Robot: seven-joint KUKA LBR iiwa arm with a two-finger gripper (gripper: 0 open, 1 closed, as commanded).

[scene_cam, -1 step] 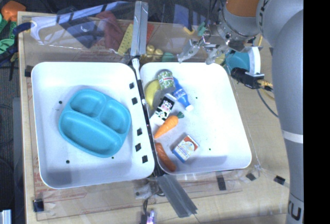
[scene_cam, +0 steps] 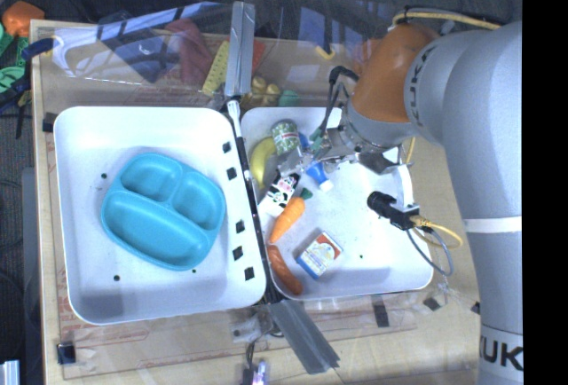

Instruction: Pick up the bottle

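In the right bin (scene_cam: pixel 390 263), a small bottle with a green label (scene_cam: pixel 284 137) lies near the far left corner, beside a yellow banana (scene_cam: pixel 260 161). My gripper (scene_cam: pixel 306 164) is low in the pile, just right of and below the bottle, over a blue-capped item (scene_cam: pixel 320 181) and a black-and-white cow-patterned toy (scene_cam: pixel 282 189). The wrist and the clutter hide what lies between gripper and bottle. Nothing can be seen held.
An orange carrot (scene_cam: pixel 286 220), a small printed carton (scene_cam: pixel 319 255) and a red-orange item (scene_cam: pixel 283 271) lie toward the right bin's front left. The left bin (scene_cam: pixel 80 286) holds a blue divided plate (scene_cam: pixel 164 209). A black cable clip (scene_cam: pixel 389 208) hangs beside the arm.
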